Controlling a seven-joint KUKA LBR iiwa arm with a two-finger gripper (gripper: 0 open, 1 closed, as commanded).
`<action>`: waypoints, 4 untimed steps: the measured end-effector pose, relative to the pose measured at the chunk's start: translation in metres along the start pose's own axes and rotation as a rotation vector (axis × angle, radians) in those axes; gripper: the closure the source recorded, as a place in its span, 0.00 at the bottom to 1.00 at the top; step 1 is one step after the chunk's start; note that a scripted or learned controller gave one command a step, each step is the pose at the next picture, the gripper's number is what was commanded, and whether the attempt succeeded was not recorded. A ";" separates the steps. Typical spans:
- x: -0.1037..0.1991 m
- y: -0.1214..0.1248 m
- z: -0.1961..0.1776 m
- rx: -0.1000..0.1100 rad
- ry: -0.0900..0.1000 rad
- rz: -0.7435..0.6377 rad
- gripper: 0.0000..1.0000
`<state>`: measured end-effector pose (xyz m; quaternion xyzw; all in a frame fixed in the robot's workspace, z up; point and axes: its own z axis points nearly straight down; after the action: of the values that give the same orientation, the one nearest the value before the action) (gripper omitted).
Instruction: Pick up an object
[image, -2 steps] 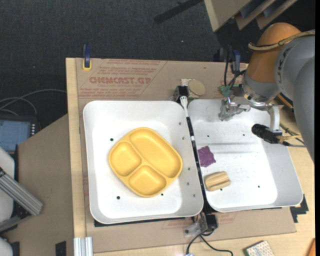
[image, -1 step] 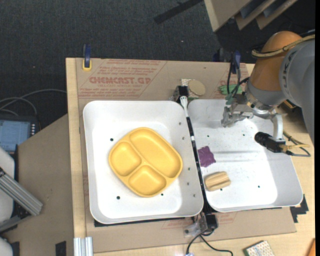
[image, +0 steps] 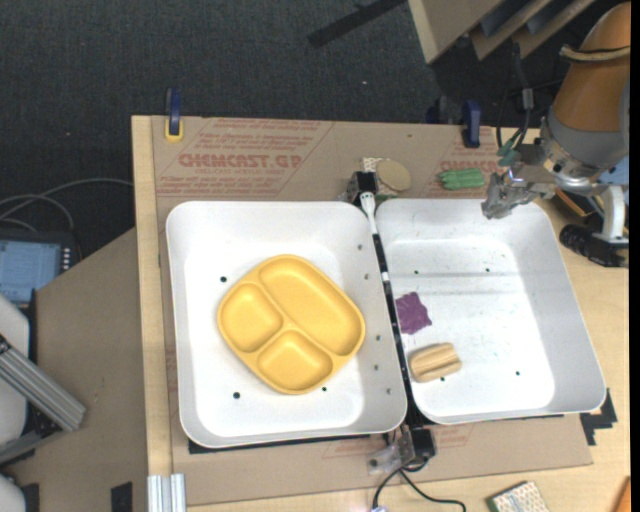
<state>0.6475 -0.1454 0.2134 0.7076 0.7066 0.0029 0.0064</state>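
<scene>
Tan bread-like roll (image: 434, 361) lies in the right bin (image: 540, 300), near its front-left corner, long axis running left to right. Gripper (image: 497, 203) hangs over that bin's far edge, well apart; its grasp state cannot be told.

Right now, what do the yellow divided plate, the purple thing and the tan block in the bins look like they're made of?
Yellow divided plate: likely molded plastic, smooth with a soft sheen and rounded compartment walls.
Purple thing: looks flat, matte and ragged-edged, perhaps cloth or foam; too small to be sure.
Tan block: matte and rounded, maybe wood, foam or a toy bread piece; unclear.
</scene>
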 end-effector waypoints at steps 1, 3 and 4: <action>-0.063 -0.047 0.086 0.023 0.006 0.006 1.00; 0.090 -0.046 0.019 0.007 0.009 -0.010 1.00; 0.081 -0.050 -0.038 0.004 0.003 -0.002 1.00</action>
<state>0.5971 -0.0637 0.2503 0.7068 0.7074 0.0028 0.0039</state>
